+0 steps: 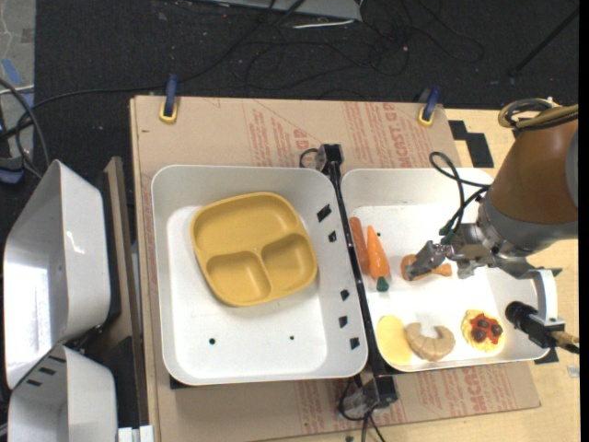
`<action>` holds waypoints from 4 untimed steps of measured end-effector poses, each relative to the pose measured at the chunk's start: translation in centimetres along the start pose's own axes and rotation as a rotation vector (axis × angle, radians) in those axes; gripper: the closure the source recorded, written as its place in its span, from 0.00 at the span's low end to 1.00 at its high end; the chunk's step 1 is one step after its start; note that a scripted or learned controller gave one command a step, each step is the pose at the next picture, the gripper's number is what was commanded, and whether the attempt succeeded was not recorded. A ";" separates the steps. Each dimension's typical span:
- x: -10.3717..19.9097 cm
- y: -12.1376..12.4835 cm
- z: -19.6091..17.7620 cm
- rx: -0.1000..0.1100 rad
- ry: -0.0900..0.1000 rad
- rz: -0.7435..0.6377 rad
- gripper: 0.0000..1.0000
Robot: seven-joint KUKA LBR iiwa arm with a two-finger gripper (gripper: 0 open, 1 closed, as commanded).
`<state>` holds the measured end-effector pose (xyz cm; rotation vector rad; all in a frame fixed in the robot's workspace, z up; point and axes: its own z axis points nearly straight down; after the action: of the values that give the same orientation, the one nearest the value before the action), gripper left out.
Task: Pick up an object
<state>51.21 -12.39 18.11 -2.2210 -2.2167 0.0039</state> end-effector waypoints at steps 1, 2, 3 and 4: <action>-0.3 -0.5 4.5 0.001 0.000 0.000 0.00; -0.3 -0.4 3.3 -0.004 0.000 0.001 1.00; -0.6 -1.0 -2.8 -0.009 -0.002 -0.004 1.00; -0.6 -0.9 -4.0 -0.007 -0.002 -0.004 1.00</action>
<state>50.36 -12.97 22.10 -2.2209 -2.2254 -0.0020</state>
